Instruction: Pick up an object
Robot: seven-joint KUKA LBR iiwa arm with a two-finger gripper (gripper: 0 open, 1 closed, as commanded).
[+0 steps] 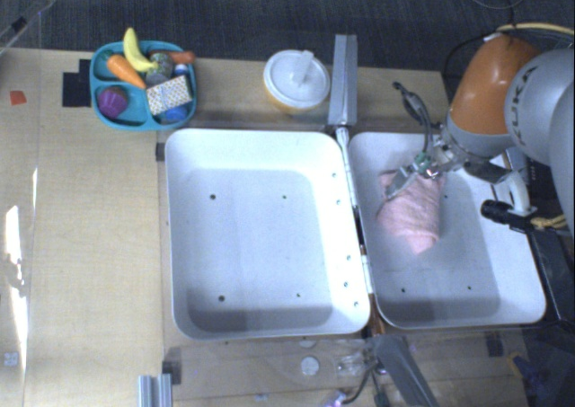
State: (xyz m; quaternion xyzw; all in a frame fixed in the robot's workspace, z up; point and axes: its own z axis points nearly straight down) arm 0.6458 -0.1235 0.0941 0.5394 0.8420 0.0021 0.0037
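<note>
Camera view, read left to right. Far left on the tan bench: a small blue divided tray, packed with toy food, among it a yellow banana, an orange carrot, something purple in the lower left compartment, and a speckled pale block at the right side. Further right, near the bench's back edge: a round white lidded cup with a yellowish rim beneath, just beside an upright grey metal post standing behind the seam between the bins. Below these: the left bin, shallow, white, with a few small dark dots on its floor. Touching it along a narrow divider: the right bin, same make. Lying in the right bin's upper middle part: a pink cloth, pale and soft-looking, bunched into an elongated lump running from upper left to lower right, with loose folds and a slightly fuzzy surface, resting on the bin floor well apart from the near wall. Right at the cloth's upper end: the gripper, a small metal-and-dark assembly with a touch of green, tilted down toward the cloth. Cannot tell whether clenched, released, or grasping the cloth; too small and blurred. Behind and to the right: the grey arm with its orange band, reaching in over the bin's upper right corner.
</note>
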